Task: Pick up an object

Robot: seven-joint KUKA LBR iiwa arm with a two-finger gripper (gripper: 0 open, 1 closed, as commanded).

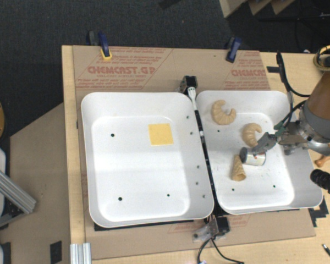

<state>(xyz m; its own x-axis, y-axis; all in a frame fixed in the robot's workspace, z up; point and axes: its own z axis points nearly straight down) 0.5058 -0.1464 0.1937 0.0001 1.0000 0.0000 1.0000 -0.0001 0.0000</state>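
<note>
Nearest the camera, at the bottom edge of the counter [154,246], a black clamp w/ cables [215,231] sits just below where the two white bins meet. Left bin [99,164] holds one flat yellow square [160,134], lying roughly centre, toward the far side. Right bin [283,197] holds three tan pastry-like objs: a croissant [223,112] near the far-left corner, a second croissant [252,131] nearer the middle, and a cone-shaped piece [238,168] lying w/ its narrow end pointing toward the far side.

Arm [319,114] comes in from the right over the right bin. Hand [255,154] is low in the bin, just below the second croissant and beside the upper end of the cone piece. A small white-and-dark item sits at the hand's tip; can't tell if it's part of the hand or a separate obj. Can't tell how the hand is set, spread or pressed together, nor whether it's pinching anything; nothing is clearly seen gripped.

Blue clamps [103,44] hold the cardboard sheet at the counter's far edge.
</note>
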